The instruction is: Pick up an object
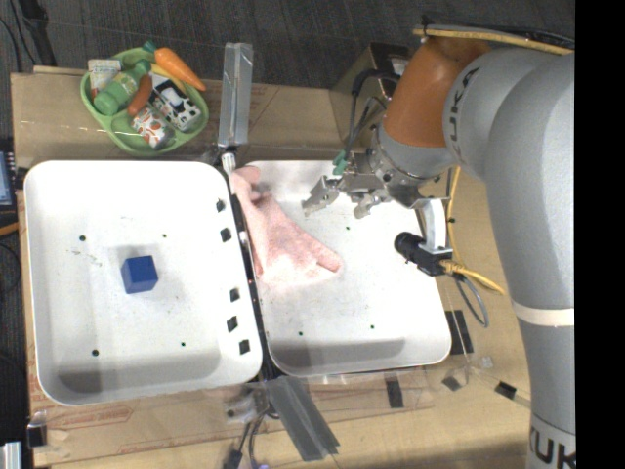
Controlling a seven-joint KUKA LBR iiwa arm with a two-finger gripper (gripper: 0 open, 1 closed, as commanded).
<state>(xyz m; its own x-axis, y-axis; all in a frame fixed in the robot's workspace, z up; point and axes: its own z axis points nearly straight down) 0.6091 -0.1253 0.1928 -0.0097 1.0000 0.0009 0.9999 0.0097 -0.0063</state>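
end effector (340, 199) spread, holding nothing | above right bin (430, 345) | pink cloth (283, 237) against divider edge

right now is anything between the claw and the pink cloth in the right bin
Nothing visible. The claw hangs over the right bin, just right of the pink cloth, with bare bin floor between them. The blue cube lies apart in the left bin.

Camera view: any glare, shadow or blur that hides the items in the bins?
Camera view: the white bins are bright and slightly washed out; the blue cube stays sharp; the pink cloth looks pale and soft-edged against the bin floor; the gripper is small and fuzzy; soft shadows lie along the bins' near walls.
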